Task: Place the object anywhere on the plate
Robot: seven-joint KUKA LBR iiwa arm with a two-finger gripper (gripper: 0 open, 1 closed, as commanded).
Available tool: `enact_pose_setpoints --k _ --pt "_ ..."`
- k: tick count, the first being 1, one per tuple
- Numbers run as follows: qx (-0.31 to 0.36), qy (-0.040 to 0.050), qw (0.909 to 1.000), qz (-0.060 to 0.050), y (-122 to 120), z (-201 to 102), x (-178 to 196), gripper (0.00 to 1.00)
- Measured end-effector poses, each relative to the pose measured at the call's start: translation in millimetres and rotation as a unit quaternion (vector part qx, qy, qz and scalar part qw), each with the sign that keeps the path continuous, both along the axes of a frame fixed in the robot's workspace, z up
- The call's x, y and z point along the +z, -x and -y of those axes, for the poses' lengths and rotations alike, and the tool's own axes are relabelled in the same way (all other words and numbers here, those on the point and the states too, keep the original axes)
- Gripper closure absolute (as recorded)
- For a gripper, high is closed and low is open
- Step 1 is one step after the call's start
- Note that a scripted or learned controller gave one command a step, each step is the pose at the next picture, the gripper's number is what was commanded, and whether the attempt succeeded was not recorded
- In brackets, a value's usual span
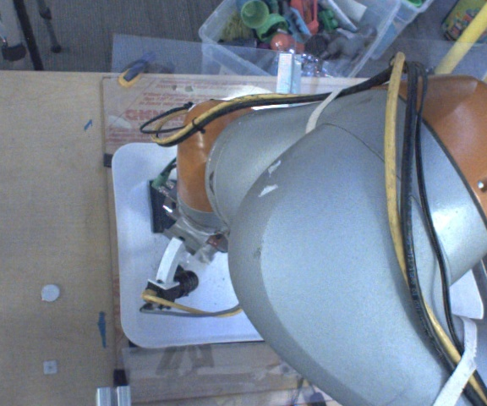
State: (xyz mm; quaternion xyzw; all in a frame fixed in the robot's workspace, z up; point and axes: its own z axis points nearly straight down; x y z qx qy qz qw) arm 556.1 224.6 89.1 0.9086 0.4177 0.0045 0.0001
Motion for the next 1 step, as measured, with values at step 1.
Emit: enact_pose_setpoints --k 1 --pt "0.000 0.0007 1.0000 -0.001 0.6 0.5 -0.5 0.00"
